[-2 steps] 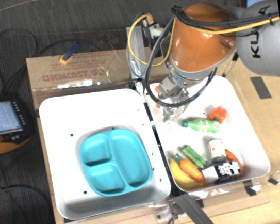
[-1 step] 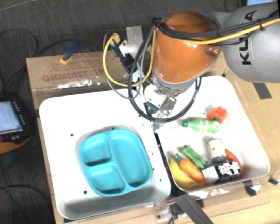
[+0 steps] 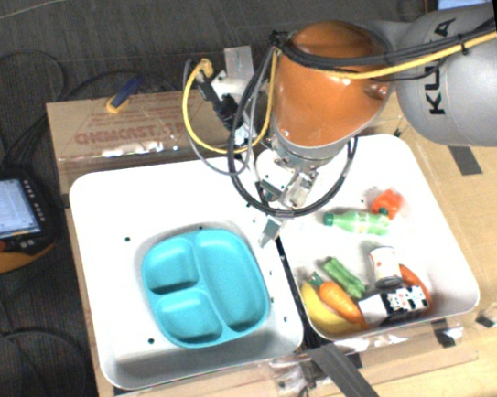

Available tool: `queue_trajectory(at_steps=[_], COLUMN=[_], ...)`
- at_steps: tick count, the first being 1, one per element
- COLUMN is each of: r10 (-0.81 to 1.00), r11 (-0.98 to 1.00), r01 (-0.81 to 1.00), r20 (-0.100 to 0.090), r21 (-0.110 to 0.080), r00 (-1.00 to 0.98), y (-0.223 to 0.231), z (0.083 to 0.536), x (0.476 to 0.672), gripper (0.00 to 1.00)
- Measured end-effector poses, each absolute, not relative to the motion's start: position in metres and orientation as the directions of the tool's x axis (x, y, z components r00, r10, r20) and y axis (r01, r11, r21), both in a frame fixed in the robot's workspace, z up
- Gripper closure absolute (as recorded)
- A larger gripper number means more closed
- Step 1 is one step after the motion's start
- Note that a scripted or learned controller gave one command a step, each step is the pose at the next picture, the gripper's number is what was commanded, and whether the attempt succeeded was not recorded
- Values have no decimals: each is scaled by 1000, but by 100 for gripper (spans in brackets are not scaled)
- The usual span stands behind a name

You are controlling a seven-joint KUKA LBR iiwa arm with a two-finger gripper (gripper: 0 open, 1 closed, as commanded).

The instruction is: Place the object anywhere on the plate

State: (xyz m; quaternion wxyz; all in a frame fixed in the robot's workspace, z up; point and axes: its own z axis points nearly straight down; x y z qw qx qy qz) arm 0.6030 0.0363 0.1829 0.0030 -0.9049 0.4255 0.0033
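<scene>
Plate, a turquoise plastic one with three compartments point(image 3: 208, 285), lies bare in the left white bin point(image 3: 103, 215). Toy food, among it an orange carrot point(image 3: 337, 298) and a green bottle point(image 3: 354, 220), sits in the right white bin point(image 3: 436, 211). The gripper point(image 3: 269, 227) hangs over the rims between them, apparently carrying nothing; its finger spread cannot be told. Picking seems unstarted: next, reach right, where room opens.

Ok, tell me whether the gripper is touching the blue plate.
Apart. In the camera view the gripper sits over the seam between the bins, and white bin floor shows between it and the rim of the blue plate.
</scene>
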Motion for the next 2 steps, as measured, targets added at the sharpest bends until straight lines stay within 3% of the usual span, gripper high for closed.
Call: queue_trajectory(at_steps=[1,2], r10=[-873,-890], r11=[-488,-455], r01=[-873,-890], r20=[-8,-6], r21=[-2,-2], r00=[488,455], y=[22,-14], z=[183,214], x=[575,597], gripper=[0,0])
